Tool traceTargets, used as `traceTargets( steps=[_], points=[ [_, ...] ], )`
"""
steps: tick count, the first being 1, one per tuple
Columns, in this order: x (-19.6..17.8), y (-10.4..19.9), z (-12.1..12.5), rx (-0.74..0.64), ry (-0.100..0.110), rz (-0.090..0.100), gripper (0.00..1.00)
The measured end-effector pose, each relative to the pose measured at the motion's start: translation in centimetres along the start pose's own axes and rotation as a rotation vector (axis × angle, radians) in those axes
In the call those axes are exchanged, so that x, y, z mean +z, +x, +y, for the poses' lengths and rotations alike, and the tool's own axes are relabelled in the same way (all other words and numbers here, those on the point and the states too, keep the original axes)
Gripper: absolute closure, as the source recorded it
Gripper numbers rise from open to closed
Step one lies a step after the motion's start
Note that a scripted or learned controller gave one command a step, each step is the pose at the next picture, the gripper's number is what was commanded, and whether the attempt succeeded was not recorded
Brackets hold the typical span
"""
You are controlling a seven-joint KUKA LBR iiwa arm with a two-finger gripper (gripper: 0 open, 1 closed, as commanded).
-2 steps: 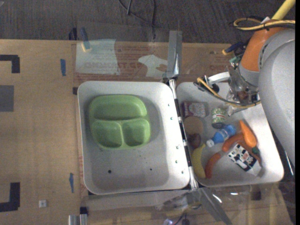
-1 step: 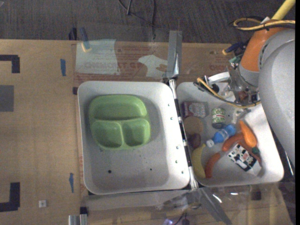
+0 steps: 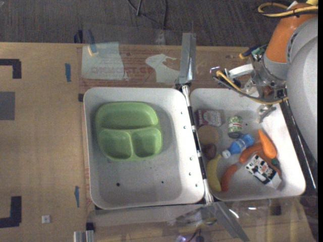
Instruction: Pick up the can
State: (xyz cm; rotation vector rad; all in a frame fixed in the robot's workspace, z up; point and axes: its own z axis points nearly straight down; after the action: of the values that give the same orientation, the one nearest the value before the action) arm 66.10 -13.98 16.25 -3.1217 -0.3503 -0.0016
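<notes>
A green divided plate lies in one white bin. The other holds a green-labelled can, yellow banana, orange carrot, blue bottle and black-and-white spotted carton.

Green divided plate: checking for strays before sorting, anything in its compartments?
The green plate lies in the left bin; all three compartments look bare. What is beneath it is hidden.
</notes>
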Motion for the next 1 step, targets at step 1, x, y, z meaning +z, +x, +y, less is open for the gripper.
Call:
traceTargets(
  steps=[1],
  points=[
    [7.73, 0.19, -3.5, -0.016, 0.004, -0.006, 0.0]
  ],
)
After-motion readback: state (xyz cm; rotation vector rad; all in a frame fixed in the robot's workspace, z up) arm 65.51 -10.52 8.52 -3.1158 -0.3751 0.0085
